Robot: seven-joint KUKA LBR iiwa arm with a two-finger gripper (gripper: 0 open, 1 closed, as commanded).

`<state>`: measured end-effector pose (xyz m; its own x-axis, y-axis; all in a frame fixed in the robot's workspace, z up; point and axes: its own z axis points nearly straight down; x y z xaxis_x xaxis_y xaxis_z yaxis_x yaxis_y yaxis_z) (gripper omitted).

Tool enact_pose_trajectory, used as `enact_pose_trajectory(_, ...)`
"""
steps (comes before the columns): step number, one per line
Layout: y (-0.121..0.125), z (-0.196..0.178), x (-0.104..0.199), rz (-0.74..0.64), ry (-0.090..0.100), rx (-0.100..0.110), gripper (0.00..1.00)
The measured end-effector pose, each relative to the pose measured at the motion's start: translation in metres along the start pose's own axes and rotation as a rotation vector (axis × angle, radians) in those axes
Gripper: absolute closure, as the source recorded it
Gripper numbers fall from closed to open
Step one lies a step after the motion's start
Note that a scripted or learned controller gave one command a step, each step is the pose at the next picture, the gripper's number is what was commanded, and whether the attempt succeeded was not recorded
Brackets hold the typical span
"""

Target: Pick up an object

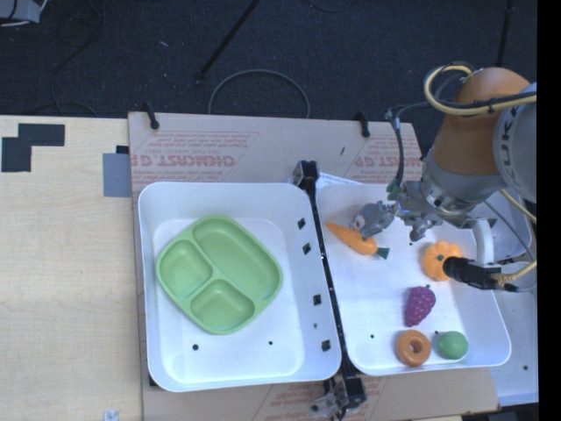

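Toy foods lie in the right bin (491,349). An orange carrot (349,237) with a green tip rests near the bin's left wall. My gripper (377,219) hangs low over the carrot's right end, close to it or touching it. An orange pumpkin (438,259) sits to the right of the gripper, under the arm's wrist. Purple grapes (419,304) lie toward the front. A brown doughnut (412,347) and a green fruit (451,345) sit side by side at the front edge.
The left bin (166,358) holds a green divided plate (219,273). A black divider (320,270) runs between the bins. The arm's orange band (478,121) and cables rise at the right, above the right bin's far corner.
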<state>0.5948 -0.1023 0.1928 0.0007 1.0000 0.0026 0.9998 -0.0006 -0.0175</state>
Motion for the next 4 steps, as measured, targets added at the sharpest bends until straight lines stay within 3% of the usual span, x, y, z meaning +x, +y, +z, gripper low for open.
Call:
enact_pose_trajectory(1,0.003,-0.008,0.0,-0.002,-0.002,-0.013,0.0)
enact_pose_trajectory(3,0.002,0.108,0.002,0.0,-0.001,-0.011,0.0)
enact_pose_trajectory(4,0.002,0.095,0.001,0.004,-0.002,-0.012,1.0)
